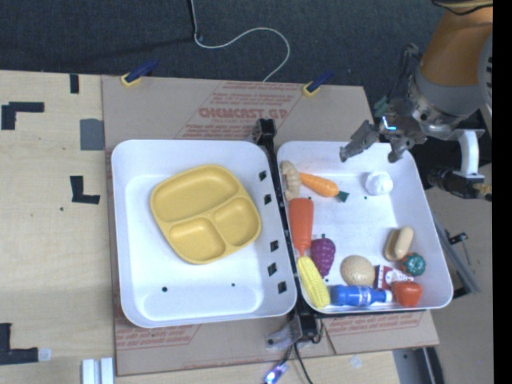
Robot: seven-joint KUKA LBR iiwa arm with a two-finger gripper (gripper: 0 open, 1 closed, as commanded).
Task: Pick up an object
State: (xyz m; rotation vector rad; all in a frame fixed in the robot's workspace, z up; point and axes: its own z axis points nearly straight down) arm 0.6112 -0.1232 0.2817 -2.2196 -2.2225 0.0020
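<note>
The likeliest target is the small white round object (378,183), which lies alone on bare floor near the far right corner of the right bin (422,214), well apart from the crowded toys and just below and in front of the gripper (374,147). To take it well, I judge the arm should come down with the fingers straddling the piece evenly, low enough to catch its widest part, and close slowly, since a rounded thing may squirt out of a lopsided pinch; the bin's right wall is near, so the outer finger needs room. The small carrot (318,185) lies just to the left, tip pointing right, and should be left alone. Further off, a long carrot (301,222) and a corn cob (313,282) lie along the divider, a purple fruit (322,254) beside them, and a potato (358,270), a blue bottle (358,296), a bread roll (399,243) and a tomato (408,293) crowd the near right corner. The left bin (132,238) holds a yellow divided plate (206,213). The gripper hangs above the bin's far rim with its two dark fingers spread wide and nothing between them; the grey arm (456,46) reaches in from the right, tilted downward over the corner.
</note>
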